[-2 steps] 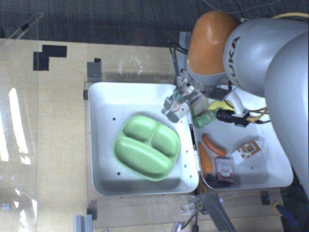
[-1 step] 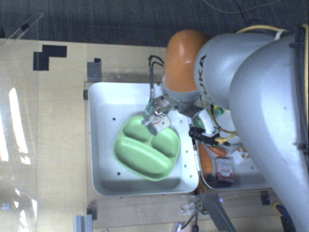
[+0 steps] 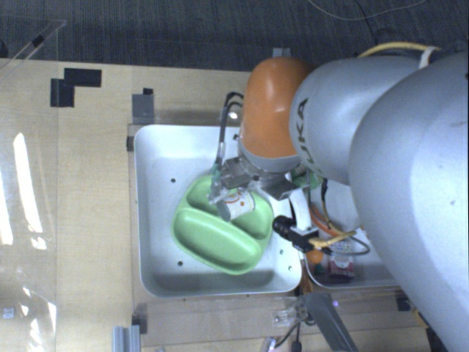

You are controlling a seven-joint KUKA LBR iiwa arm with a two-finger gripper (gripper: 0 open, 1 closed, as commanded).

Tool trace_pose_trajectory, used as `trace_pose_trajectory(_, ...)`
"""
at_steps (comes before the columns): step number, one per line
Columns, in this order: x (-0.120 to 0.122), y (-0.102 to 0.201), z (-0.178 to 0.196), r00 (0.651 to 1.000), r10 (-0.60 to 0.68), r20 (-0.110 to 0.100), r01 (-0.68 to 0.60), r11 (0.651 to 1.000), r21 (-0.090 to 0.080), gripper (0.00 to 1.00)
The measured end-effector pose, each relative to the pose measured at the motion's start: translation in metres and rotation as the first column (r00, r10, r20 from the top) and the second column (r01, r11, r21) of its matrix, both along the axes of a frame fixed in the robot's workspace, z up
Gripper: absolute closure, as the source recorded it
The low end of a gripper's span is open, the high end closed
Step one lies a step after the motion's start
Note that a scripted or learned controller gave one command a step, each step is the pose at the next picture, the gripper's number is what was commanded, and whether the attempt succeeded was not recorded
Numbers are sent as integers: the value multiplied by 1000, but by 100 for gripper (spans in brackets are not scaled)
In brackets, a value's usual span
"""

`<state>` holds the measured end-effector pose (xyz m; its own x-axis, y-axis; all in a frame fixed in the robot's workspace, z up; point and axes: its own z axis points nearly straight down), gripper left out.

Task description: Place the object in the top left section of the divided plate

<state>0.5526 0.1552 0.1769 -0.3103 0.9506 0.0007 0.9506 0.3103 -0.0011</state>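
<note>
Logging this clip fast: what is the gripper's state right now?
Gripper: over the green divided plate in the left bin; open or closed cannot be told.

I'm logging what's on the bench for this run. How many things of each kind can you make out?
White bins: 2, the left bin and the right bin, mostly hidden by the arm
Green divided plate: 1
Robot arm: 1
Small items in the right bin: partly hidden, cannot count
Total counted: 4

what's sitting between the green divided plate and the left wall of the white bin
Nothing: in the camera view, bare white bin floor runs from the green divided plate to the bin's left wall.
</note>
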Motion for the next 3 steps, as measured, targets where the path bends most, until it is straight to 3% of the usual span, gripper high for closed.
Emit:
trace_pose_trajectory(1, 0, 0, 0, 1000, -1, 0, 1, 1000, 0, 0)
trace_pose_trajectory(2, 6, 1, 37, 1000, 16, 2, -16, 1000, 0, 0)
trace_pose_trajectory(3, -27, -83, 5, 983, 183, 1, -183, 983, 0, 0)
